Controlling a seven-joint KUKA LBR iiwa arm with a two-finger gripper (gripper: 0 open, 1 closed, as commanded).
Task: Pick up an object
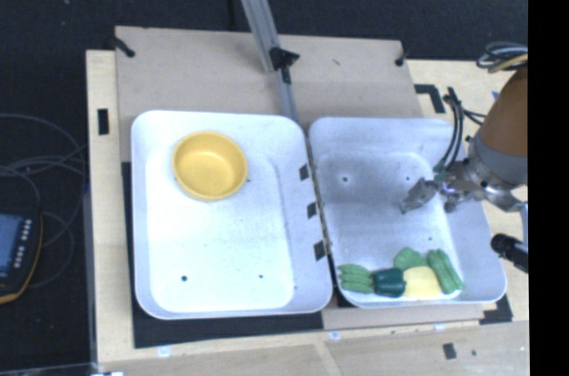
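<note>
Toys (402, 275), green and yellow, cluster along the right bin's (356, 152) near edge. Above them my tool (430, 196) hovers over bare bin floor; whether its tips are apart, I cannot tell. Farther left, a yellow bowl (211, 165) sits in the left bin (222, 268).

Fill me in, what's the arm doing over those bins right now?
The gripper hangs over the right bin, above its bare middle, holding nothing. The pickable items, green pieces and a yellow block, lie clustered along that bin's near edge. A yellow bowl sits alone in the left bin. No pick has been made yet.
</note>
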